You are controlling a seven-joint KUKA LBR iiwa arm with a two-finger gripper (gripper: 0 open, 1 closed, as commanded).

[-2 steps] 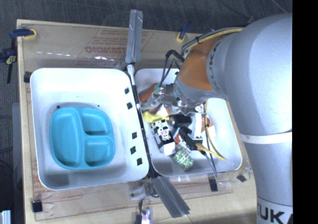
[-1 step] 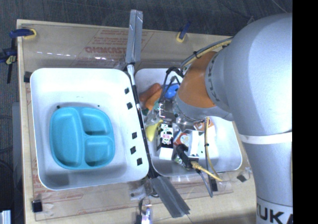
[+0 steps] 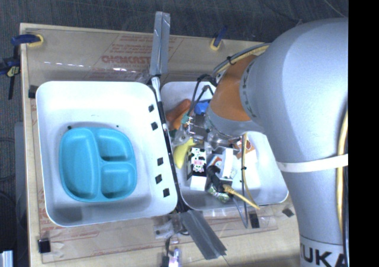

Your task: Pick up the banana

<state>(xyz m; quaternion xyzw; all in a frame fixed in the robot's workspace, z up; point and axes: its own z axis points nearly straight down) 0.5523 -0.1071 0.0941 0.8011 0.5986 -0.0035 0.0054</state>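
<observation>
Beside one claw point(image 3: 198, 162), seemingly one banana point(image 3: 179, 153).

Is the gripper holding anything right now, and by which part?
Cannot be told. The gripper is down in the right bin beside the banana, with the wrist hiding its tips.

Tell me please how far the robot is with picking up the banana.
Done: the arm has reached into the right bin, and its gripper is low among the items there. In hand: the approach. The banana lies against that bin's left wall, just left of the gripper, and I cannot see it between the fingers. Left: the grasp and the lift. The left bin holds a blue divided plate.
</observation>
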